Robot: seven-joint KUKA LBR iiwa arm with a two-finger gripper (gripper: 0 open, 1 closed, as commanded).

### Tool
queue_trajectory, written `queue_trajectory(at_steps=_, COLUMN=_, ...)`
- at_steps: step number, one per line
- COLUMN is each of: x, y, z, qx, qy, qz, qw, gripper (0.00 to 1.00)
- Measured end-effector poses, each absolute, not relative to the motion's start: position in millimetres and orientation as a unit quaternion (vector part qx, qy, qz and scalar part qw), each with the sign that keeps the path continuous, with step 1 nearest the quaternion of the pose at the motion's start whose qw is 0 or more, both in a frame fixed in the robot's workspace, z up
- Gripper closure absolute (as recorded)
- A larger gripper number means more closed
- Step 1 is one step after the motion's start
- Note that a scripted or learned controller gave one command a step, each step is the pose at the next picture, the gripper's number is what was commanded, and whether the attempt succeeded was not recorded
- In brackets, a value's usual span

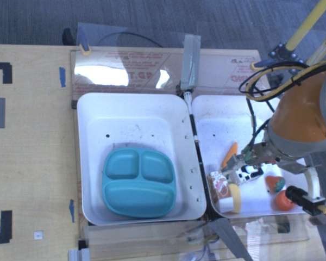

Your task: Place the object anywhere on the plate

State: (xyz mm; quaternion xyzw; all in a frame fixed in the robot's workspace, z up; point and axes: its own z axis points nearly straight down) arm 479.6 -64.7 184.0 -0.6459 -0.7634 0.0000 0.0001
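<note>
Down in the right bin point(217, 118) now, hand point(243, 161) low over the cluttered near corner, grey wrist and orange-banded arm point(301, 118) slanting in from the right. Apart or together? Cannot tell from up here, too small and too dark against the clutter.

Just beside the hand, touching or nearly so on its near side: a black-and-white toy point(250, 173), blotchy, lumpy, glossy like moulded plastic. Not visibly gripped. On the far-left side of the hand, an orange carrot point(229, 155), slim and tapered, lying at a slant. Nearer the front wall, a brown-and-white piece point(219, 185) pressed up against a pale yellow cylinder point(232, 199). Off to the right, well apart from the hand, a red toy fruit with a green cap point(276, 184) and an orange round one point(284, 200) just below it.

Over in the left bin point(98, 113), the plate point(138, 182): teal, smooth plastic, rounded corners, three compartments, two small at the back and one wide at the front, sitting near the front wall. Well apart from every toy, bin wall between.

Both bins shallow, white, speckled with dark scuffs, on a pale wooden table point(27, 162)
</note>
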Motion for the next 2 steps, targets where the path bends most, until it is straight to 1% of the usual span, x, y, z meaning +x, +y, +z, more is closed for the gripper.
queue_trajectory(at_steps=1, x=498.6, y=24.0, z=184.2, qx=-0.466, qy=-0.885, qz=-0.0008, qw=-0.001, gripper=0.00)
queue_trajectory(at_steps=2, x=568.4, y=87.7, z=184.6, qx=-0.395, qy=-0.919, qz=-0.0013, qw=-0.001, gripper=0.00)
